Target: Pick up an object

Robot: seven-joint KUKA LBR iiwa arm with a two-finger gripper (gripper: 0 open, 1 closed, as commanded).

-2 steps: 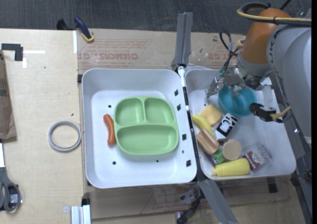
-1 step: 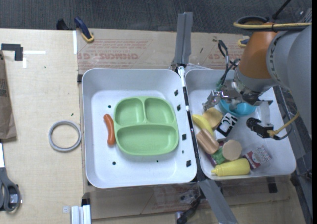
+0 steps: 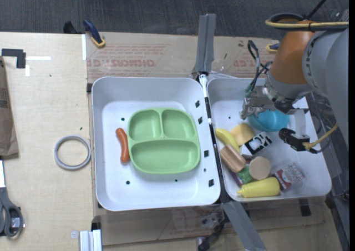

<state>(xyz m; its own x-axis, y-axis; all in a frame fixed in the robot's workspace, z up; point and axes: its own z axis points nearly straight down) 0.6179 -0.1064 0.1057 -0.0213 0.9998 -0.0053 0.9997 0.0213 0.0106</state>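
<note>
**Open floor and crowding in the two bins**

The right bin (image 3: 222, 108) is crowded in its lower half: a banana (image 3: 226, 136), a tan cylinder (image 3: 232, 159), a yellow bottle (image 3: 259, 188) and a red-white packet (image 3: 288, 176) lie close together, with little gap between them. Its upper left corner is bare white floor. The arm (image 3: 310, 55) covers the upper right part, above a blue object (image 3: 270, 119). In the left bin (image 3: 102, 133), a green divided plate (image 3: 163, 140) fills the middle; an orange carrot (image 3: 122, 145) lies just beside its left edge. Bare margins run along the walls.

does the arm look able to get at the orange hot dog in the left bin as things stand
Probably yes: the small orange toy hot dog lies alone on the white floor beside the green divided plate, uncovered, though the pincer sits over the right bin.
</note>
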